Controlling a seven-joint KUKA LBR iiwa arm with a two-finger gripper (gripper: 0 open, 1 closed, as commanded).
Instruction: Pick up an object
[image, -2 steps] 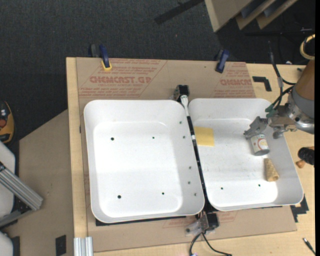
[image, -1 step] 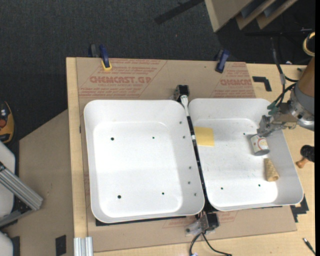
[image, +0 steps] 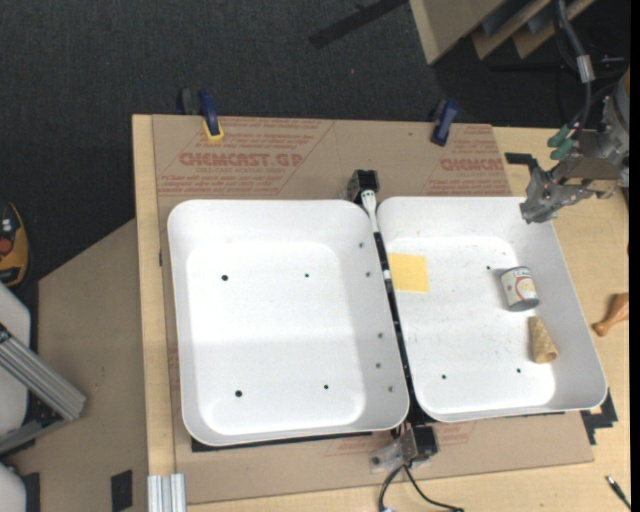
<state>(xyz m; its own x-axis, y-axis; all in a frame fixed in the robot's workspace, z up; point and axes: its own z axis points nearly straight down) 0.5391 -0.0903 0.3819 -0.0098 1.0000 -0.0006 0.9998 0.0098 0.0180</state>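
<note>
The right bin (image: 470, 400) holds three things. A flat yellow square (image: 409, 272) lies near its left wall. A small silver can (image: 518, 288) lies on its side toward the right. A tan cork-like piece (image: 542, 340) rests just below the can. My gripper (image: 537, 206) hangs over the bin's far right corner, well above and to the right of the can, with nothing seen between its fingers. Its fingers are too small and blurred to judge.
The left bin (image: 200, 400) sits beside the right one, with a black divider strip (image: 388, 300) between them. Both rest on a brown board (image: 300, 150) held by two clamps (image: 208, 112) at the back. An orange-brown object (image: 610, 318) lies off the right bin's edge.
</note>
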